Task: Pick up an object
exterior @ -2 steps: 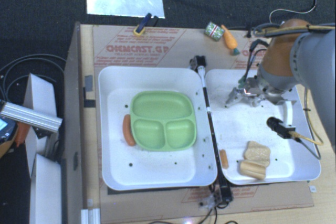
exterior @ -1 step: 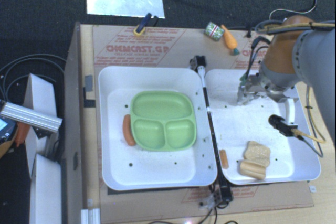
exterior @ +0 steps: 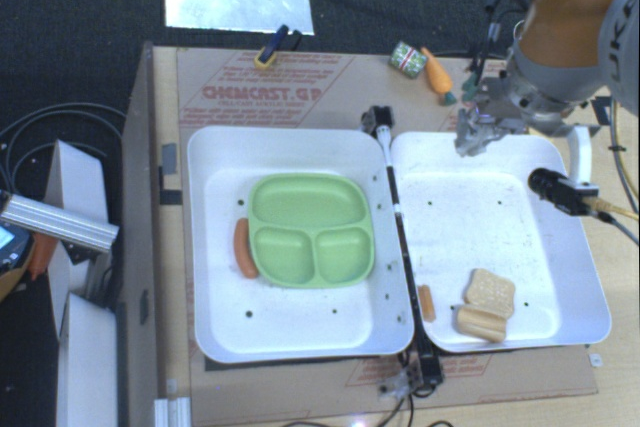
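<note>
Near the front of the right bin (exterior: 575, 245) lie a pale cracker-like piece (exterior: 490, 290) and, just in front of it and touching, a tan bread roll (exterior: 480, 323) with long axis running left to right, slightly tilted down toward the right. To their left, close to the bin's inner wall, a small orange piece (exterior: 427, 302) lying roughly front to back. In the left bin (exterior: 215, 215), a green divided plate (exterior: 310, 229), and beside its left edge an orange sausage (exterior: 243, 247) pointing front to back. Over the right bin's back edge hangs the gripper (exterior: 472, 141); cannot tell its state. Behind the bins, on the board, a toy carrot (exterior: 437, 72) and a small green can (exterior: 408, 58).
</note>
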`<state>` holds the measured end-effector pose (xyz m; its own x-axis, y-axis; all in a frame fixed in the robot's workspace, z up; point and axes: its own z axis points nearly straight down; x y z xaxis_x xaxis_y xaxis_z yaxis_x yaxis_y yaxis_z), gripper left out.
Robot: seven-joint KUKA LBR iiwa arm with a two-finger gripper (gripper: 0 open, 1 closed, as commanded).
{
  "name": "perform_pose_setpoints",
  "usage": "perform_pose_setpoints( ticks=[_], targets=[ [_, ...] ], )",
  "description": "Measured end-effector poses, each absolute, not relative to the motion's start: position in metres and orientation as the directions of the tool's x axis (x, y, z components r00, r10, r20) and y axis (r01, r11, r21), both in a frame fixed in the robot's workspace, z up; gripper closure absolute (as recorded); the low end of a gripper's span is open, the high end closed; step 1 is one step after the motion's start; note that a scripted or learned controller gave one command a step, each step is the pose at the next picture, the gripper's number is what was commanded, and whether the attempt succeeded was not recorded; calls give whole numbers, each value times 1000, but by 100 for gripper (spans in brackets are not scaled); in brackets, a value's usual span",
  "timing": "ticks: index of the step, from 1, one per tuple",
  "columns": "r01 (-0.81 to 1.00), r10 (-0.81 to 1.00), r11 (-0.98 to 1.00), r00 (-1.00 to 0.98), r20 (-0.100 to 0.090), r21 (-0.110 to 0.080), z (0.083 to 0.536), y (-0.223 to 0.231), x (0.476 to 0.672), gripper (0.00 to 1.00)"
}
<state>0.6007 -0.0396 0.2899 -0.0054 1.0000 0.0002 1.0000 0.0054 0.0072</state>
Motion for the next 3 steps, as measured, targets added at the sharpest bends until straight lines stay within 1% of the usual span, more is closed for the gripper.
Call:
perform_pose_setpoints(
  ticks=[1,2,3],
  targets=[
    [1000,1000,5,-5,1,2,262,35,623,100],
    [1000,1000,4,-4,0,2,263,34,623,0],
    [1000,1000,1,-1,-2,1,230,-39,642,0]
  ],
)
